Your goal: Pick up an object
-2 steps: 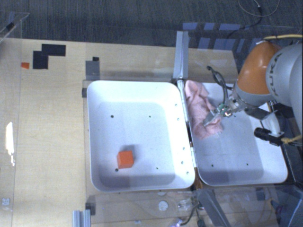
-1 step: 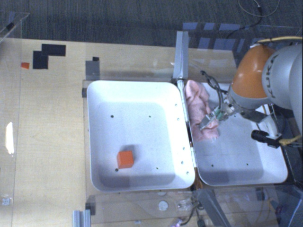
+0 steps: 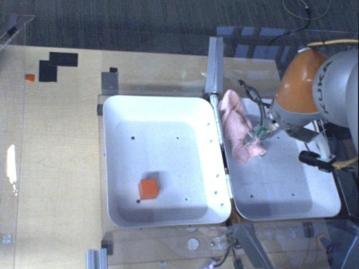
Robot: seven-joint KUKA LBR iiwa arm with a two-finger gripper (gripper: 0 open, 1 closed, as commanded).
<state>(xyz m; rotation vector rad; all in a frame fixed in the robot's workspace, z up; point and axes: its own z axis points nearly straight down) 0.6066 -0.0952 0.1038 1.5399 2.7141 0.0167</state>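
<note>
Pink cloth (image 3: 236,126) touching hand (image 3: 259,133)

The wooden bench (image 3: 61,167) bears two white bins (image 3: 168,212) side by side.

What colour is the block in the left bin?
Orange-red block, seen clearly in the camera view.

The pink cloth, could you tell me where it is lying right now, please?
The pink cloth lies in the right bin, against its left wall near the far corner, with the gripper at its right edge.
</note>
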